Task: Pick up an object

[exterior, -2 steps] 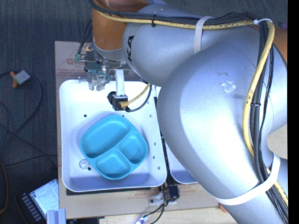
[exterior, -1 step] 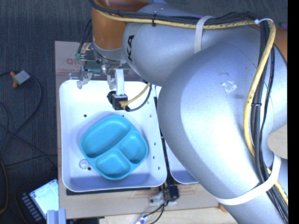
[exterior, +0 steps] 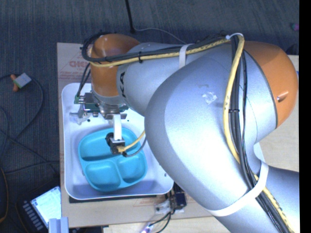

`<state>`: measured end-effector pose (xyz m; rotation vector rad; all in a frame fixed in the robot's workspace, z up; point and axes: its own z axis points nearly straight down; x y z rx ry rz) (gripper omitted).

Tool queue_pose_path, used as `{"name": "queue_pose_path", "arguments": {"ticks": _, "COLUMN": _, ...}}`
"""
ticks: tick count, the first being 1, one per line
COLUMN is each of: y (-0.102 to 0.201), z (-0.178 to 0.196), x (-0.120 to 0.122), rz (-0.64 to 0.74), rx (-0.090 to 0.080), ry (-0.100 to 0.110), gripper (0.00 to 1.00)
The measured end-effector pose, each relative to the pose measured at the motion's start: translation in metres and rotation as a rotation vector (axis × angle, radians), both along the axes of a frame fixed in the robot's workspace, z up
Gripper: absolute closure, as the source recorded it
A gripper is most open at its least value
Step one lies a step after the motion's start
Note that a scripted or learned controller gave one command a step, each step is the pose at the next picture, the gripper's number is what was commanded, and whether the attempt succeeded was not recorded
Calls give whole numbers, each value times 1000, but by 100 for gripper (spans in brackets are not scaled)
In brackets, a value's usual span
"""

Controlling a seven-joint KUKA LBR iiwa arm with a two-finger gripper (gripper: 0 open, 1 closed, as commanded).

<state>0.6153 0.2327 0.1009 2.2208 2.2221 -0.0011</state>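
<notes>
- Arm reached in from the right and covered most of the view; grey shell, with the orange band just above the wrist.
- Gripper pointed down into the left white bin, at the bin's far end, close to its far-left corner.
- Could not tell whether the gripper was spread or pressed together; the wrist hid most of it and the rest was too small to read. Nothing was seen held in it.
- Blue dish lay flat on the bin's floor, in the middle and near part of the bin. Rounded corners, three compartments: one along the far-left side, two nearer the camera.
- Dish sat closer to the bin's right wall than its left, with bare white floor along its left and near sides.
- Gripper stood just beyond the dish's far edge, over the white floor. Whether it touched the floor or the dish could not be told.
- Bin rested on a brown board with red print near its far-left corner.
- Dark carpet lay around the bench. A small grey and orange item sat on it to the left, well apart from the bin, with thin black cables trailing nearby.
- A device with a lit screen lay at the lower left, off the bench.
</notes>
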Motion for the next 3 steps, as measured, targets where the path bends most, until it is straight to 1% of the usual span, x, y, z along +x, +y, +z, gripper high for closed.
{"name": "queue_pose_path", "arguments": {"ticks": 1, "y": -3, "z": -12, "x": -40, "rz": 0, "rx": -1, "ry": -24, "gripper": 0}}
{"name": "queue_pose_path", "arguments": {"ticks": 2, "y": -5, "z": -2, "x": -38, "rz": -1, "rx": -5, "ry": -32, "gripper": 100}}
{"name": "queue_pose_path", "arguments": {"ticks": 3, "y": -1, "z": 82, "x": -63, "rz": -2, "rx": 1, "ry": -16, "gripper": 100}}
